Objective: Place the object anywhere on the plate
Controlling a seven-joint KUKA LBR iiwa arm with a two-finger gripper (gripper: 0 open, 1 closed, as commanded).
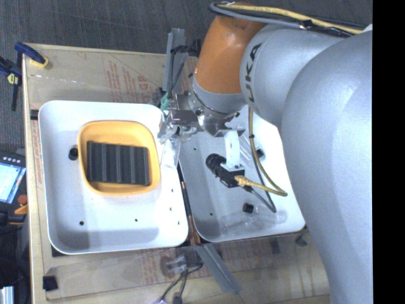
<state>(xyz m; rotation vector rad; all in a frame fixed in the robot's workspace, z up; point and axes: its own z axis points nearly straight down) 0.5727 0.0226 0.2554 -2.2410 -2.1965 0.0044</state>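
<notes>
Grey arm point(316, 138) bulks nearest the camera, hiding most of the right bin point(209, 227). Its end effector point(169, 128) hangs over the seam between bins; grip state cannot be told. Just beside it, a clear, light, slippery-looking object point(168, 145) touches the yellow plate point(118, 133) rim.

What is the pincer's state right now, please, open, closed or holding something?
Pincer: at the seam between the two bins, beside the yellow plate; open or closed cannot be told.
</notes>
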